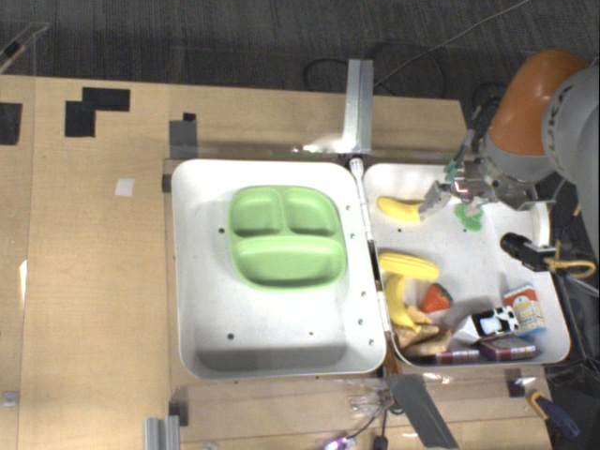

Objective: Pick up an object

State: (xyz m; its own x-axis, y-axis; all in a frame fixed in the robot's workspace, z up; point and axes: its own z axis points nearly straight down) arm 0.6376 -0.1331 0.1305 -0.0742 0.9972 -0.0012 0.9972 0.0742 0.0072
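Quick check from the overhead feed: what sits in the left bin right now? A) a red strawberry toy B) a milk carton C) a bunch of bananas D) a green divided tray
D: the green divided tray lies in the left bin, while the bananas and other small items are in the right bin.

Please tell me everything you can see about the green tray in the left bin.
The green tray is a light green, plastic-looking plate with rounded corners and three compartments: two small ones on the far side and one wide one on the near side. All three look bare. It lies flat and face up on the floor of the left bin, nearer the far right part of it, turned slightly. It rests only on the bin floor, apart from the bin walls.
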